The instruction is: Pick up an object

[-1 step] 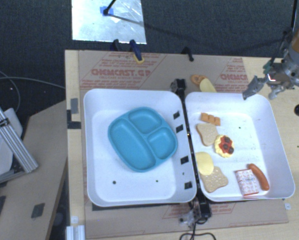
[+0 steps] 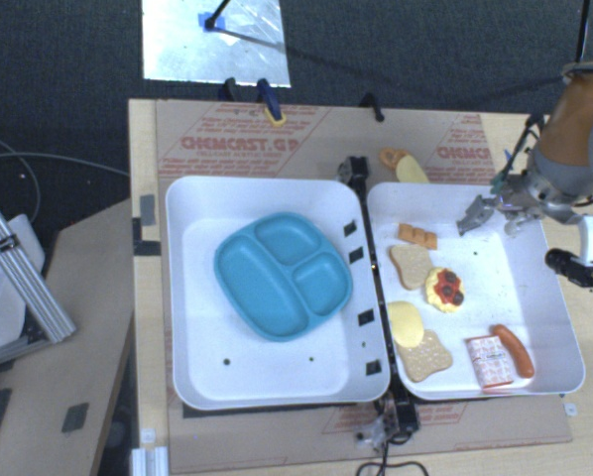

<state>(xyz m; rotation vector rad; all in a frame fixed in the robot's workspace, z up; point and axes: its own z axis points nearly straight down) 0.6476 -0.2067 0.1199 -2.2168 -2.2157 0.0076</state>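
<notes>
My claw [image 2: 497,212] hangs over the right white bin's [image 2: 544,296] far edge, prongs spread, nothing gripped. Toy food lies loose here for picking; nearest is the small orange ridged cracker [image 2: 416,235], left of claw.

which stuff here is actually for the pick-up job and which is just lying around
For the job:
two-finger gripper
red and yellow toy pizza
orange toy hot dog
tan toy bread slice
right white bin

Lying about:
blue divided plastic plate
left white bin
yellow toy piece on the cardboard
</notes>
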